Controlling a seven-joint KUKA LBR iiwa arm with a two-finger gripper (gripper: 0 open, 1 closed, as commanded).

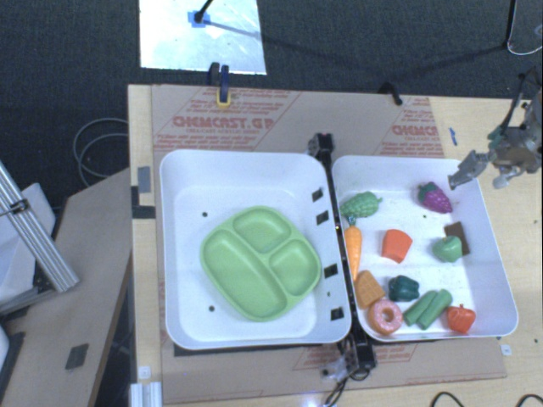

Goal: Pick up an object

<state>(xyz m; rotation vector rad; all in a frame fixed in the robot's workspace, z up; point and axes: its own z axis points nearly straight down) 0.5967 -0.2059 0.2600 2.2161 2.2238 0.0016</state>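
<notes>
Purple grapes lie near the far right corner of the right bin, closest to the gripper.

The grapes look like light, stiff toy plastic with a bumpy skin, so a pinch across the narrow middle should hold best. Around them lie a green pepper, an orange cup-shaped piece, a carrot, a doughnut and a tomato. The fingers stand apart over the bin's far right rim, clamped on nothing. The left bin holds a green divided plate. Cardboard on the desk reads "CHEMCAST GP".
</notes>
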